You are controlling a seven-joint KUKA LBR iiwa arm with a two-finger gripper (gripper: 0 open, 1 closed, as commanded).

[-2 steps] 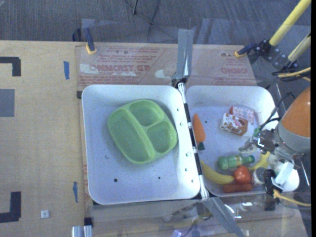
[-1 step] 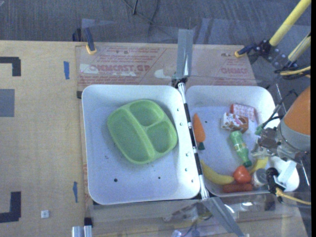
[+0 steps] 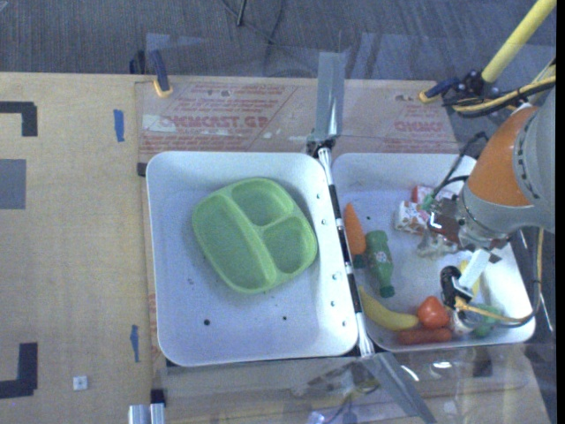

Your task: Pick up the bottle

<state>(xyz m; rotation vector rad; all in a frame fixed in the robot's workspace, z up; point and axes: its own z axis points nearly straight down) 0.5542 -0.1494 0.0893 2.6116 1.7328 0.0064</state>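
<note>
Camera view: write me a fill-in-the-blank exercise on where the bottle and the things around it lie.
1. The green bottle lies in the bin on the view's ____ side.
2. The orange vegetable just left of the bottle is a ____.
3. The other bin holds a divided plate coloured ____.
Missing words: right; carrot; green.

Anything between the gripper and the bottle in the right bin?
Nothing visible. The gripper sits view-right of the bottle with bare bin floor between. A carrot lies close along the bottle's far side and a banana near its lower end, which may crowd a grasp.
</note>
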